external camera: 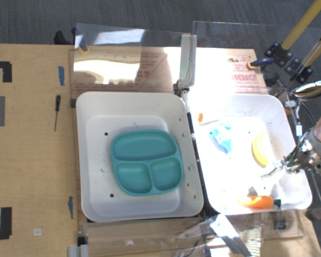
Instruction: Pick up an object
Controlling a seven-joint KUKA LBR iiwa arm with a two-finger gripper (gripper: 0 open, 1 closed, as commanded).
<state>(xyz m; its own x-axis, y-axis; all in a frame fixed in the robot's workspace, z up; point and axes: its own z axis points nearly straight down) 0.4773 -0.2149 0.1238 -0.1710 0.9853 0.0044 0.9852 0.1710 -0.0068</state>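
Orange carrot-shaped toy lies at the lower edge of the right bin, nearest the camera. Yellow banana-like piece sits at centre right of that bin, with a small blue object to its left and a tiny orange bit near the upper left corner. Claw hangs at the right side of the frame, just below the yellow piece; whether it is released or clenched cannot be told, and nothing is visible between its tips. Left bin holds a teal divided plate at its centre. Both bins rest on the table. A screwdriver lies at the left.
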